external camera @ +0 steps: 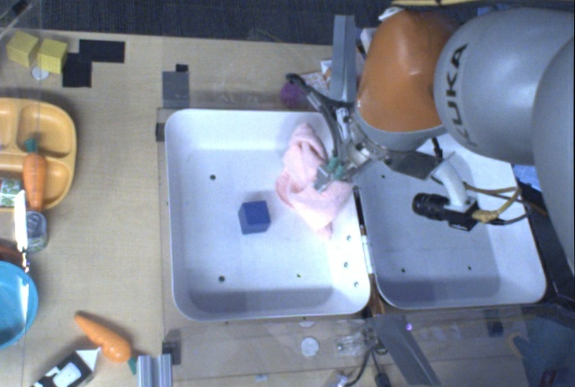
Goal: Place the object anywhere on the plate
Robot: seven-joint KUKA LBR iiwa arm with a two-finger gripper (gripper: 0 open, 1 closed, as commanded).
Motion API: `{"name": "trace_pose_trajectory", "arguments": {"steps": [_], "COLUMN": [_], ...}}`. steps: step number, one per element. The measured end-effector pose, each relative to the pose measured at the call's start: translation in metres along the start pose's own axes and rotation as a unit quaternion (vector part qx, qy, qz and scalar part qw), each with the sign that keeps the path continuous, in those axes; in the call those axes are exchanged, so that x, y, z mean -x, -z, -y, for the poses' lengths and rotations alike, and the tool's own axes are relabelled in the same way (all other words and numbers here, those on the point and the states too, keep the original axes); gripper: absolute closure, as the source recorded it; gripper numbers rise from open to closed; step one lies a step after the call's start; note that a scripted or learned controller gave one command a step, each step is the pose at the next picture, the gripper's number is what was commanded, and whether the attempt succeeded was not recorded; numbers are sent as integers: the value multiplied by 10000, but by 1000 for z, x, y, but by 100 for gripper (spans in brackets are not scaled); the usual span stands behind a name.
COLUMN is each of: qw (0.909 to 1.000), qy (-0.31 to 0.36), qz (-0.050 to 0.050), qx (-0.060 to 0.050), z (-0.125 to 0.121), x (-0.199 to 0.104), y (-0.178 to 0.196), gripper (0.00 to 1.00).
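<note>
Gripper [331, 171] low over pink cloth [308, 179], finger state unclear, blue cube [254, 216] nearby in left bin [193, 286].

I work in a robotics lab, not a home. My worktop [108, 286] is plain pale board carrying two shallow white bins [193, 286] side by side, bracketed in place. Toy props sit along its left edge (a plastic carrot [105, 338], a yellow divided tray [49, 129], yellow blocks [38, 51]). Bare cables [503, 197] trail off my arm [503, 80].
</note>
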State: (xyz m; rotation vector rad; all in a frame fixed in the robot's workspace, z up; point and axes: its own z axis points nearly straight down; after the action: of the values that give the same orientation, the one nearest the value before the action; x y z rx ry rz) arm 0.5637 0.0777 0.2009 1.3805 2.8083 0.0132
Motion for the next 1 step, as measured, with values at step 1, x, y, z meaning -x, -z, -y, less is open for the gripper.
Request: {"name": "trace_pose_trajectory", "arguments": {"steps": [1], "qw": [9956], "qy": [-941], "qz": [-25], "qx": [-42], "z": [-71], "x": [-23], "y": [-55], "gripper": [100]}}
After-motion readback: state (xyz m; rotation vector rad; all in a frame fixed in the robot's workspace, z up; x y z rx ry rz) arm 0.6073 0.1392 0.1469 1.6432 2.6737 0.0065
